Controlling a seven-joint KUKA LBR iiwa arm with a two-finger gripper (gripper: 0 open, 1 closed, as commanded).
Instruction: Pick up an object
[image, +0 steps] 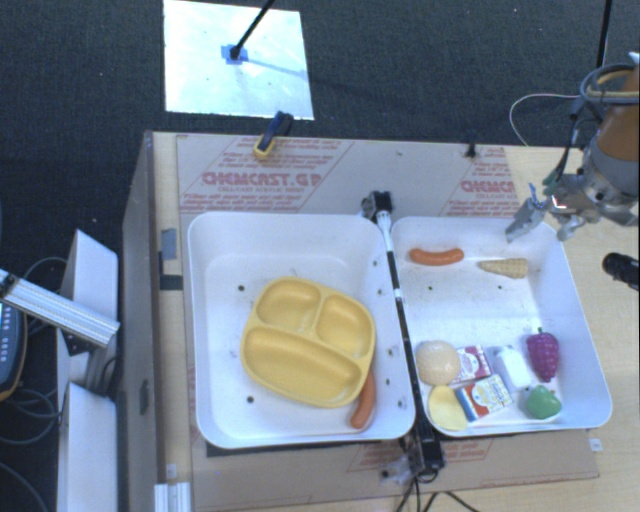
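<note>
Hot dog (436, 257) in right bin (585, 330); hand (545, 218) open above far rim.

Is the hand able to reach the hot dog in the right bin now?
Probably yes. The hand hovers over the bin's far right corner, and the hot dog lies alone on bare floor, nothing between them.

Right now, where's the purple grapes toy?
The purple grapes lie in the right bin near its right wall, toward the front, just above the green toy and right of the small cartons.
</note>
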